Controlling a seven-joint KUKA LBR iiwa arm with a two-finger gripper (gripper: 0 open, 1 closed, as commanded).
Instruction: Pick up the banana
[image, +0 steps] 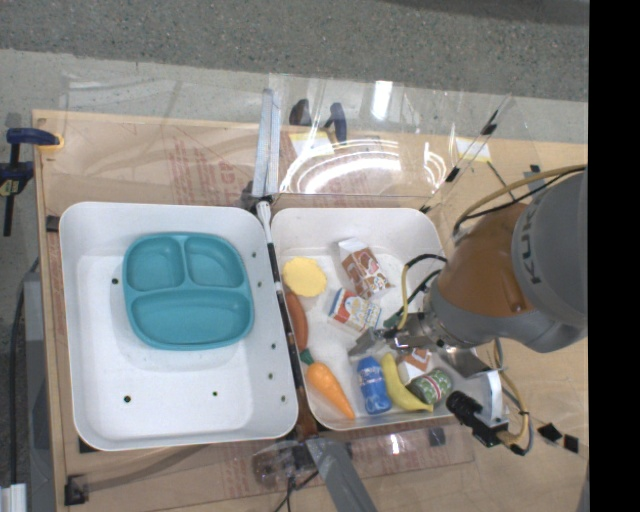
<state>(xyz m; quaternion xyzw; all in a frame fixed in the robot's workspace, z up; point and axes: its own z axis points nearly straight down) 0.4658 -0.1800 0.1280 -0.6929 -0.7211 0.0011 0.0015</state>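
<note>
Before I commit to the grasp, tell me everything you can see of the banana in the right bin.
The small yellow toy banana looks like smooth plastic, whole and curved. It lies flat on the floor of the right white bin near its lower right corner, running from upper left to lower right. A blue bottle lies against its left side and a green-labelled can sits close on its right. Its upper end runs under the gripper, which is just above it; whether they touch is unclear.

Glossy white plastic bins (90, 300) sit on a matt wooden bench (140, 160); the teal tray (187, 290) looks smooth plastic.
</note>
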